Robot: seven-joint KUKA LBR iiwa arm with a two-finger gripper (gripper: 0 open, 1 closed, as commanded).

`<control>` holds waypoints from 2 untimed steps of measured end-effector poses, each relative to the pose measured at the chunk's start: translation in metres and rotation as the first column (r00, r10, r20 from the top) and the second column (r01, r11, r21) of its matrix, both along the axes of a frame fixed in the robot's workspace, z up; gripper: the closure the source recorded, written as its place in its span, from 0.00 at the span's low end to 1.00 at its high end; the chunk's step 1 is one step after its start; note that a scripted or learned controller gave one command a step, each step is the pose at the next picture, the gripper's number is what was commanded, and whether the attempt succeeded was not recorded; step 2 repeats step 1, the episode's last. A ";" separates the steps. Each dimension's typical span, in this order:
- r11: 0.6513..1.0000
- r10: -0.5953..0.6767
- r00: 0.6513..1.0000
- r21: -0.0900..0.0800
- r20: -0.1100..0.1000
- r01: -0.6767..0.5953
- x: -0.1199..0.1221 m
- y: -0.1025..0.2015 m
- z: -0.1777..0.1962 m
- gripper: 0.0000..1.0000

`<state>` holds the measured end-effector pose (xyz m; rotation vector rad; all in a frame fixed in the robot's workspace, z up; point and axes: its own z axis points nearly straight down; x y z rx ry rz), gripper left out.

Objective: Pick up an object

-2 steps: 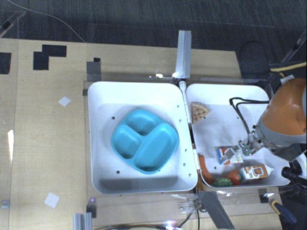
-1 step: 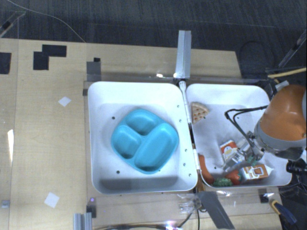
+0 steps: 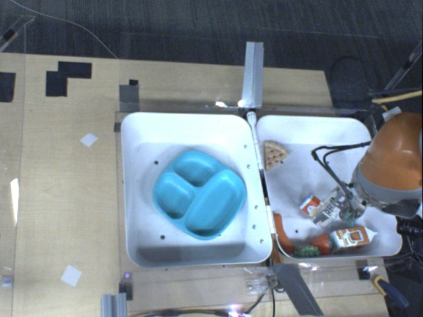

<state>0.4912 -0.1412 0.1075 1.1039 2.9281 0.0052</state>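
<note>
We see the grey arm with its orange band [image 3: 396,152] coming in from 3 o'clock over the right shallow white bin [image 3: 310,127]; its two-finger gripper [image 3: 332,209] sits low in that bin, at about 5 o'clock of the bin's centre; we cannot tell how the pincer stands, too small and cluttered; a small white and red carton [image 3: 310,206] lies just beside the gripper at its 9 o'clock, touching or nearly so, we cannot tell which; a small orange and white juice box [image 3: 350,237] lies near the gripper at its 5 o'clock, against the bin's lower wall; a red and green vegetable-shaped toy [image 3: 313,247] lies at the bin's 6 o'clock edge; an orange-red curved piece [image 3: 280,231] hugs the bin's left wall at 7 o'clock; a tan waffle-patterned wedge [image 3: 274,154] rests at 10 o'clock, well apart from the gripper; a black cable [image 3: 330,152] loops over the bin at 1 o'clock; the left shallow white bin [image 3: 142,134] holds a light blue three-compartment plastic tray [image 3: 199,193] near its centre, tilted diagonally.
</note>
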 end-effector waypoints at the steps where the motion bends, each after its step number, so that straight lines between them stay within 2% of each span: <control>1: 1.000 0.000 1.000 0.000 0.000 0.000 0.000 0.000 0.000 0.00; 2: 1.000 0.000 1.000 0.000 0.000 0.000 0.000 0.000 0.000 0.00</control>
